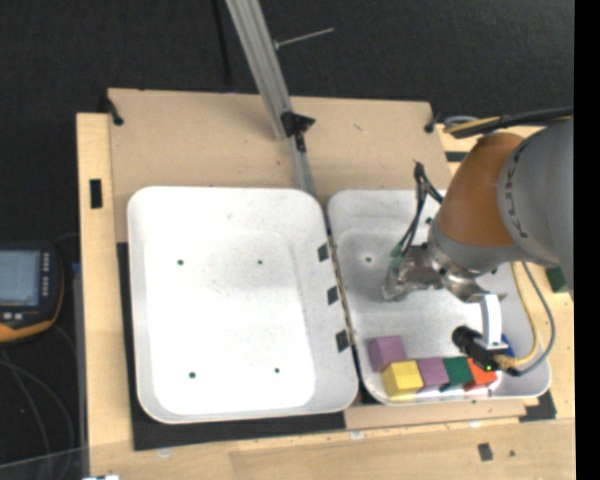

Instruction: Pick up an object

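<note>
While its state cannot be told, the pincer (pixel 398 286) hangs over the right bin (pixel 365 223) on the tan bench (pixel 230 128).

Robotics lab, plywood bench (pixel 260 133) on dark floor, two white bins (pixel 225 298), handheld control pendant (pixel 15 288), metal camera pole (pixel 265 53)

One fixed overhead camera, slanted down over both white bins (pixel 230 298), arm (pixel 500 208) from right.

Matt white plastic bins (pixel 230 298) on a bare wooden bench (pixel 180 128)
</note>
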Controlling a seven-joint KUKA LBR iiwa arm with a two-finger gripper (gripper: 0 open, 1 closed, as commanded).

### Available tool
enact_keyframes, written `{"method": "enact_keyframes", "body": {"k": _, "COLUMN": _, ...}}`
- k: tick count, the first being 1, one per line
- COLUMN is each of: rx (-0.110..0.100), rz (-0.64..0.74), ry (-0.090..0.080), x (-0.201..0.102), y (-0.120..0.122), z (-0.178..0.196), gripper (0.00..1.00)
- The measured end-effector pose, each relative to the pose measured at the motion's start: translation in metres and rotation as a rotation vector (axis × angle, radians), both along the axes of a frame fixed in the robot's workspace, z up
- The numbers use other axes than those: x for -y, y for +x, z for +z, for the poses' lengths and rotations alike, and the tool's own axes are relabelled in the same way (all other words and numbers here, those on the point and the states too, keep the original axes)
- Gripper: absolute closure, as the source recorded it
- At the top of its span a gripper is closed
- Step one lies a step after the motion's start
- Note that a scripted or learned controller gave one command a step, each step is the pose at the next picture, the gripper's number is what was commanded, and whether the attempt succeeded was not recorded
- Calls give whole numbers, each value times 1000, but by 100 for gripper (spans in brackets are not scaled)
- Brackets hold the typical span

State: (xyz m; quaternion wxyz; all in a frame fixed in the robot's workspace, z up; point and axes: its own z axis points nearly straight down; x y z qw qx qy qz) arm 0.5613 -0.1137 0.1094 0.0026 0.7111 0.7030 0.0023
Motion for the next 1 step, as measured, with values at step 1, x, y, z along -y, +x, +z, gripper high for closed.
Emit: {"method": "enact_keyframes", "body": {"k": 1, "rx": 1, "rz": 22, "ry": 3, "x": -104, "y": -13, "z": 92, "gripper": 100}}
